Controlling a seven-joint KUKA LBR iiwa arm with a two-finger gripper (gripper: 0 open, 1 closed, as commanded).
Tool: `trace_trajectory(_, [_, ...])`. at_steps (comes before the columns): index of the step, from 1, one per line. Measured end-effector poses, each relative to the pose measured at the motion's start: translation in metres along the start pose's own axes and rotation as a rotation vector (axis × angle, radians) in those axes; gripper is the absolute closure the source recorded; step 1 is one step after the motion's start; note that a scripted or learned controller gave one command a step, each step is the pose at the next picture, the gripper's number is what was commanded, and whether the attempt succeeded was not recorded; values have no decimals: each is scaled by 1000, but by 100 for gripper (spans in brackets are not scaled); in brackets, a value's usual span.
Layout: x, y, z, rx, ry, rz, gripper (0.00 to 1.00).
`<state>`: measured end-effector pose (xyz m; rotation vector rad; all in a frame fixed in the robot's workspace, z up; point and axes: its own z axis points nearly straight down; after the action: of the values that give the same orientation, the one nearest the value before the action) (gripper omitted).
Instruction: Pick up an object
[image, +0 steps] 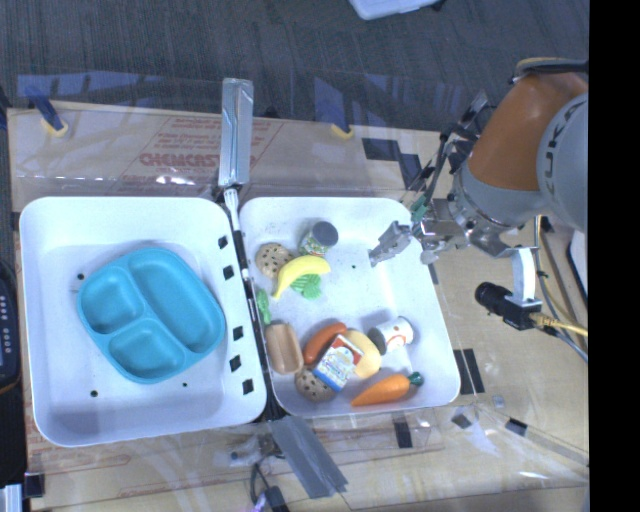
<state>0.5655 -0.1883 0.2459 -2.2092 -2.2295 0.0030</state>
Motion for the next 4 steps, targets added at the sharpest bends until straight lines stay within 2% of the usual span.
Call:
trace_trajectory(1, [18,26,102,4,2,-238,0])
trace_trajectory(2, [31,96,139,-13,-2,-314,0])
trace_trajectory(3, [69,36,155,0,1,-418,0])
trace_trajectory(4, [68,37,143,-2,-1,-419,100])
